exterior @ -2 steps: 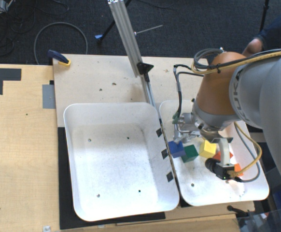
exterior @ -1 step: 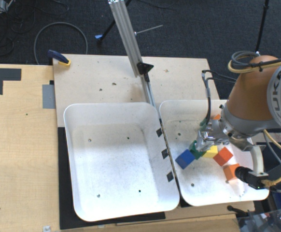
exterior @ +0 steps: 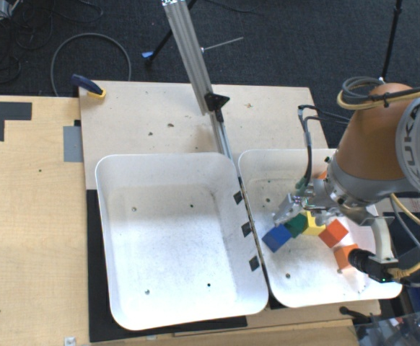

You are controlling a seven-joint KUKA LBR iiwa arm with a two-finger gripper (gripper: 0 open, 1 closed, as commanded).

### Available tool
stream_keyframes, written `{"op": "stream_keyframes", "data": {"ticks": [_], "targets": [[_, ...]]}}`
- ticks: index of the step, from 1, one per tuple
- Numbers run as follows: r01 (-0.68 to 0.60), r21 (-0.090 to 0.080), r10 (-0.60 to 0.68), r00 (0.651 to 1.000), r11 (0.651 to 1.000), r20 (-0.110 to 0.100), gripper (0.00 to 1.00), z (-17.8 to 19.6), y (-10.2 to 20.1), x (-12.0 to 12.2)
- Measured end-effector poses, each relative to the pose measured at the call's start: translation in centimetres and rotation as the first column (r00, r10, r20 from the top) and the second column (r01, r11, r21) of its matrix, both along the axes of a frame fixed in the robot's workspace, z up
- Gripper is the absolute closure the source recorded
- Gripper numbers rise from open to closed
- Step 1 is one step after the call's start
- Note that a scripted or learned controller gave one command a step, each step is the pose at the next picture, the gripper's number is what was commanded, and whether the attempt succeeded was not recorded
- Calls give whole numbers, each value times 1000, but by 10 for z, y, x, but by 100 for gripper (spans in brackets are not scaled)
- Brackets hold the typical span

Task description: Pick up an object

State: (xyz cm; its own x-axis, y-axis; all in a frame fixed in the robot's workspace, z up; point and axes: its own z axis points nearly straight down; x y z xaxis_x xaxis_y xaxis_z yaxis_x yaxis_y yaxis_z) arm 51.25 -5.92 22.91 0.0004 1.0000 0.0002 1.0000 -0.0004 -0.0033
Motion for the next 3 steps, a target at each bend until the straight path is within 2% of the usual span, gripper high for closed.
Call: {"op": "stream_keyframes", "data": {"ticks": [1, 2, 3], "targets": [[0, -1, 0, 1000, 1000, 5, 0, 44, -15, -17], [1, 1, -1, 1000, 1000, -8, 0, -90, -44, -5], [3, -5, -2, 1000, 1000, 29, 0, -114, -77, 71]]}}
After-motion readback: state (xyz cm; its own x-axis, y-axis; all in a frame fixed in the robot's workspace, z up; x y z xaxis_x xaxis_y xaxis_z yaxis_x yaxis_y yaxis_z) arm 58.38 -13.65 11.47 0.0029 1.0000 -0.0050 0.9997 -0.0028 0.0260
